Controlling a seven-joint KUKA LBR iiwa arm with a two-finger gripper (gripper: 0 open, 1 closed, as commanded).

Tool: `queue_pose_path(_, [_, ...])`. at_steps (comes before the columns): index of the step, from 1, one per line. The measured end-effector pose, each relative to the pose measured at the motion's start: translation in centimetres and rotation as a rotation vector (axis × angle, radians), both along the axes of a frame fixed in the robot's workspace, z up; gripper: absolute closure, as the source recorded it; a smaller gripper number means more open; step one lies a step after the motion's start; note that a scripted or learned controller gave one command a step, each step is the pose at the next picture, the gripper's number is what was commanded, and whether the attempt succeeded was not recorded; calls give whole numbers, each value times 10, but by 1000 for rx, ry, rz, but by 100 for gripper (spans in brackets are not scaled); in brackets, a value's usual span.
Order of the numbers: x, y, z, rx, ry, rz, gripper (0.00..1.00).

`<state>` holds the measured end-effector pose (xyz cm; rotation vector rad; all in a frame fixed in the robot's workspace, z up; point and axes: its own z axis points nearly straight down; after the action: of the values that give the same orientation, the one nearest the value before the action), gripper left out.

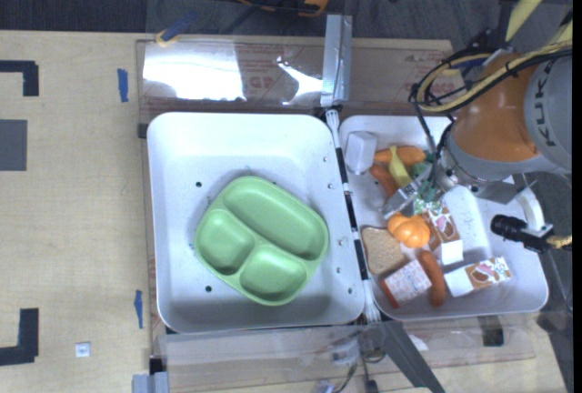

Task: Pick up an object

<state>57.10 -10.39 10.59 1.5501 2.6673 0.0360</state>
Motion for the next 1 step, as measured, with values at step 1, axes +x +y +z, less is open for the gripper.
queue_pose_path(1, [32, -2, -19, 2, 55, 170, 0])
